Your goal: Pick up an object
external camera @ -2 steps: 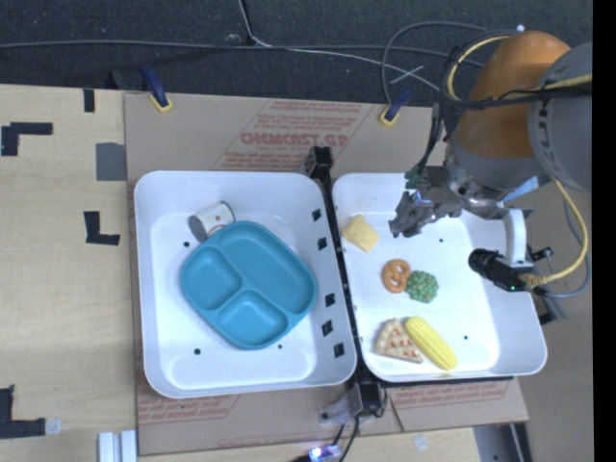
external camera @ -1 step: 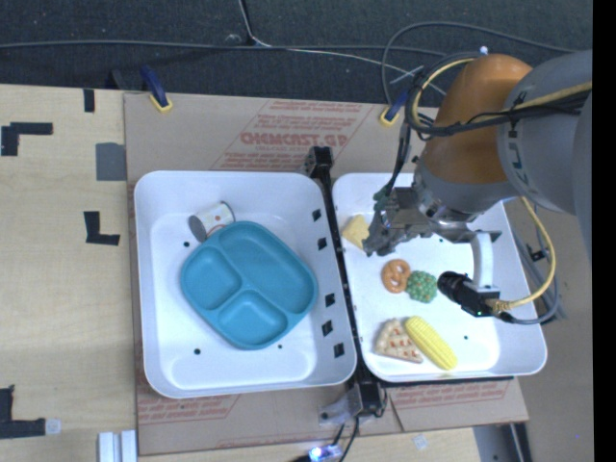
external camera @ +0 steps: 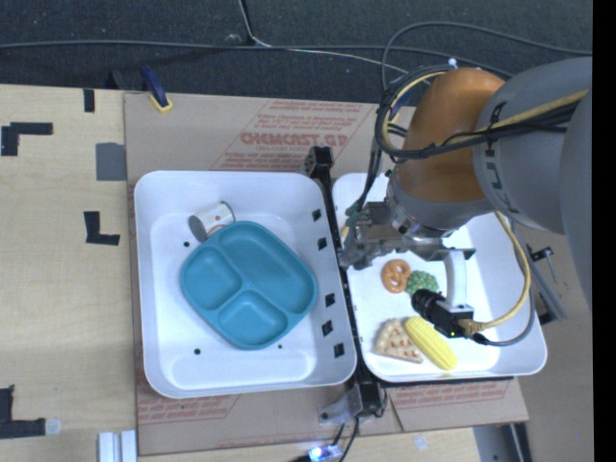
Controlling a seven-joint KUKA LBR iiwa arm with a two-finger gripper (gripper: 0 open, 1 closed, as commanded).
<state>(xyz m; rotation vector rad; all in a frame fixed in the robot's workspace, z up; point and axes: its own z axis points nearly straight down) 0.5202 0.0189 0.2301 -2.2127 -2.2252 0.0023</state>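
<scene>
The right bin (external camera: 520,359) holds a brown pretzel (external camera: 395,275), a green broccoli piece (external camera: 422,282), a yellow corn cob (external camera: 431,343) and a waffle-like wedge (external camera: 396,342). The gripper (external camera: 371,243) hangs low over the right bin's left side, just up and left of the pretzel. The arm's orange band and grey body cover the bin's upper part. The fingers are dark and blend with the wrist. In the left bin (external camera: 164,354) lies a blue divided plate (external camera: 247,283), with a small grey-and-red can (external camera: 211,220) on its side beside it.
A black divider strip (external camera: 332,258) runs between the two bins. Cables loop around the arm and down to a black connector (external camera: 438,311) over the right bin. The bins rest on a cardboard sheet (external camera: 250,133) on the wooden bench.
</scene>
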